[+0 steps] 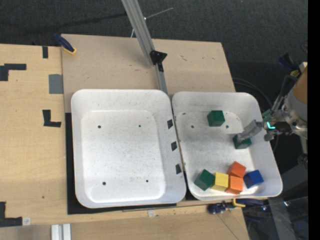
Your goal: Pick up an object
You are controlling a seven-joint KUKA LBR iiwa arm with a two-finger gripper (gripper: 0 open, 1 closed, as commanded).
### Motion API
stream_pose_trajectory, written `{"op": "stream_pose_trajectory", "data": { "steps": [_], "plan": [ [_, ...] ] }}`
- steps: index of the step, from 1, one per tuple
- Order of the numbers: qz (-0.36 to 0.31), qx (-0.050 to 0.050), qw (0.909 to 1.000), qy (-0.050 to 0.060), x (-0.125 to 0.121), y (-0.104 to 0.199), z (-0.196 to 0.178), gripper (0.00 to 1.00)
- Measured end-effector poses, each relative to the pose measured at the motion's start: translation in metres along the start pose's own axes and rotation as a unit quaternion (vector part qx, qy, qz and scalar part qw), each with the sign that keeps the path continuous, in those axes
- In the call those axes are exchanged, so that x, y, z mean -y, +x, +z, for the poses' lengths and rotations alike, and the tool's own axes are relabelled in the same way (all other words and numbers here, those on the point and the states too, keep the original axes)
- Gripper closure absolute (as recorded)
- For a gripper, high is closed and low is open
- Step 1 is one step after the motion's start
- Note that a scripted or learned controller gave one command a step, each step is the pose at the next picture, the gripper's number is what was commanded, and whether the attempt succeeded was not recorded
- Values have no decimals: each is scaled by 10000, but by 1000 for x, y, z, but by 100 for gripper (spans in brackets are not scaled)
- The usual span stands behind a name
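Observation:
The right bin (200,101) holds several blocks. A dark green block (216,118) lies near its far middle. A second dark green block (242,143) sits by the right wall, and my gripper (247,133) reaches in from the right, its tip right over and touching this block's top edge. Whether the block is gripped cannot be made out. Along the near wall lies a cluster: a green block (204,179), a yellow block (221,180), two orange blocks (237,169) (234,184) and a blue block (254,178).
The left bin (80,104) stands beside the right one, sharing a raised middle edge. A slanted metal pole (140,24) rises behind the bins. The arm's wrist (292,116) hangs just outside the right bin's right wall.

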State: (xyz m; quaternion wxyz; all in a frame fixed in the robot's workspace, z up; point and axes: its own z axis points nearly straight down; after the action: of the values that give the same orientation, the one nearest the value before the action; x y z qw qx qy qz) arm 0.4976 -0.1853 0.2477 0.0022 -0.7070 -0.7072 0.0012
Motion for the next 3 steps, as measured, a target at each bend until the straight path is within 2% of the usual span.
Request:
{"op": "stream_pose_trajectory", "data": {
  "steps": [1, 2, 3],
  "plan": [
    [-7, 6, 10000, -18, -1, 0, -2, 0],
    [-1, -1, 10000, 15, -4, 1, 62, 0],
    [-2, 2, 10000, 7, -2, 2, 105, 0]
  ]
}}
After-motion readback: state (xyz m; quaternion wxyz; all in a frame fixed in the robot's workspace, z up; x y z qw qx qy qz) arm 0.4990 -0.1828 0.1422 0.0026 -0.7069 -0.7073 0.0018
